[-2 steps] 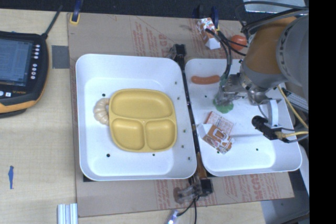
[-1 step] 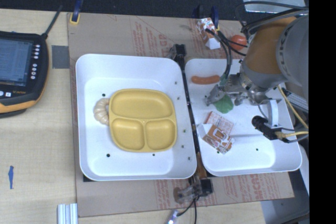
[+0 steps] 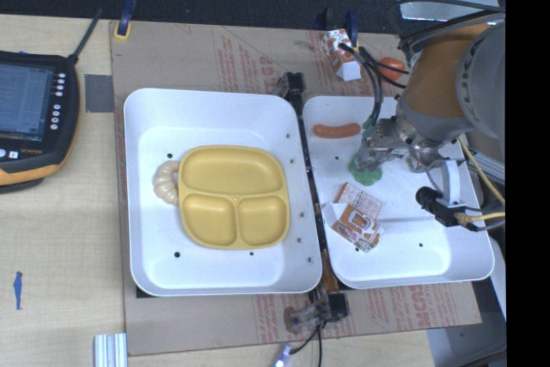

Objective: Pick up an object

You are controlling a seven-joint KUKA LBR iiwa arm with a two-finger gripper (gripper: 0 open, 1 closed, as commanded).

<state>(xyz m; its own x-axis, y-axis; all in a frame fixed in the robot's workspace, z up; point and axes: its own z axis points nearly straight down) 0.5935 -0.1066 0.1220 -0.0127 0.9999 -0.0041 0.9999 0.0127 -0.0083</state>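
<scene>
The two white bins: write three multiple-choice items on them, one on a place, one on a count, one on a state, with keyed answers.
1. Where does the yellow divided plate lie?
A. left bin
B. right bin
C. on the bare bench

2. How many compartments does that plate have?
A. two
B. three
C. five

3. How does the gripper stand?
A. over the left bin
B. outside both bins
C. low in the right bin, at the green object

Key: 1 A, the plate fills the middle of the left bin. 2 B, one wide section above two small ones. 3 C, it sits just above the green object in the right bin.
</scene>
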